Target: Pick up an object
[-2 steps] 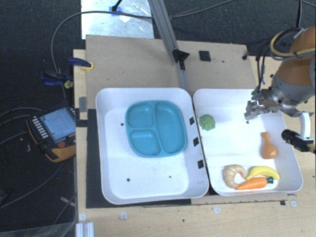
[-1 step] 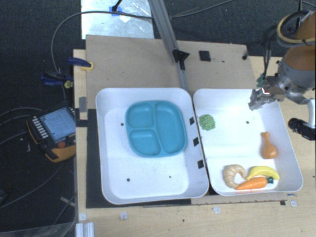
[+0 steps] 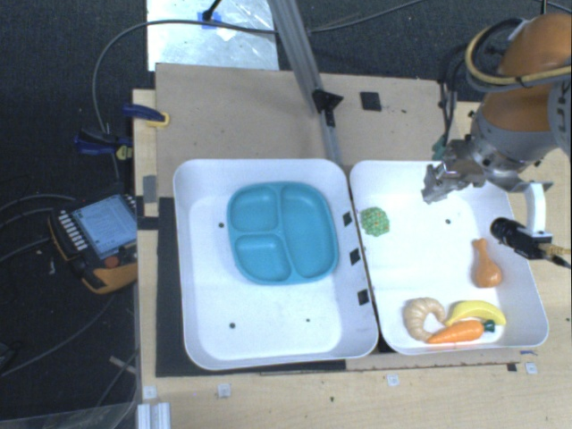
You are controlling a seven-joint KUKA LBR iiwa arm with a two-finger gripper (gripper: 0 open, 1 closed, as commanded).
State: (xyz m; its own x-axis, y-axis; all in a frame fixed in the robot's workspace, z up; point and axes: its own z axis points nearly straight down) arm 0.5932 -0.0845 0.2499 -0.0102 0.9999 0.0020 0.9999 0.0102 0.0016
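right bin | end effector above-right of green ball, apart

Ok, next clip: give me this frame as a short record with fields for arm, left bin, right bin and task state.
arm: gripper over the far part of the right bin, nothing seen between its fingers
left bin: blue divided plate
right bin: green ball near the left wall; orange pear-shaped toy at right; croissant, banana and carrot clustered at the near edge
task state: no object picked up yet
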